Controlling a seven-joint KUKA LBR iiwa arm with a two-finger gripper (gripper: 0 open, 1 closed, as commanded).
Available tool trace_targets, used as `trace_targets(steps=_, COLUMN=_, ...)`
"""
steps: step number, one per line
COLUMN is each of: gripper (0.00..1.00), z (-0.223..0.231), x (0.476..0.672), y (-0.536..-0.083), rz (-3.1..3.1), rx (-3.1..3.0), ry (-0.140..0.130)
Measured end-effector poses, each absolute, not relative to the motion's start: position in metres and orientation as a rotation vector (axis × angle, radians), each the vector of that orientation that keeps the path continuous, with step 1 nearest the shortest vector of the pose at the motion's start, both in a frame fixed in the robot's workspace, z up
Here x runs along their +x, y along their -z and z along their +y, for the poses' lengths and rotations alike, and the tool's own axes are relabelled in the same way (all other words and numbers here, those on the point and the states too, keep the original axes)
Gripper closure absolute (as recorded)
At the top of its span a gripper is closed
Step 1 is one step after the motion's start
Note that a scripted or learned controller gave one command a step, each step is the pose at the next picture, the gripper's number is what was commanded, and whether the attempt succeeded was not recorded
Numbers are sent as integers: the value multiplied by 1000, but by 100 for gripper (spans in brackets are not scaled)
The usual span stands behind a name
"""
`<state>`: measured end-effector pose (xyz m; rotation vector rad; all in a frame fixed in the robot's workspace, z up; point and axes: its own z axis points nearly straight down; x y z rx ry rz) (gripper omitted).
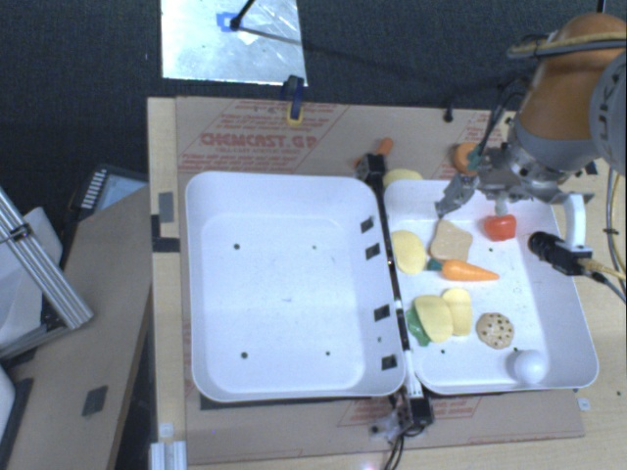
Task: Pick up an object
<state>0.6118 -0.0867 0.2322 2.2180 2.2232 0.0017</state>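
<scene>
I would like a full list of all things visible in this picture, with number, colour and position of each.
Left bin: 1, white, left half of bench.
Right bin: 1, white, beside it on the right, holds the toy items.
Carrot: 1, orange, middle of right bin.
Bread slice: 1, tan, just above the carrot.
Red piece: 1, red, upper part of right bin, near the gripper.
Cookie: 1, brown with dark spots, lower right bin.
White ball: 1, white, bottom corner of right bin.
Yellow pieces: several, yellow, along the right bin's left side; exact kinds unclear.
Metal sheet: 1, silver, beyond the bench, top left.
Arm: 1, grey and orange, reaching in from the right.
Gripper: 1, grey, over the upper right bin.
</scene>
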Motion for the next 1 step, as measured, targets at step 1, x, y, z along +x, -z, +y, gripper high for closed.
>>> trace_targets(steps=1, gripper=0, z=-8, x=615, y=-266, rz=2233, rx=2207, ry=-9)
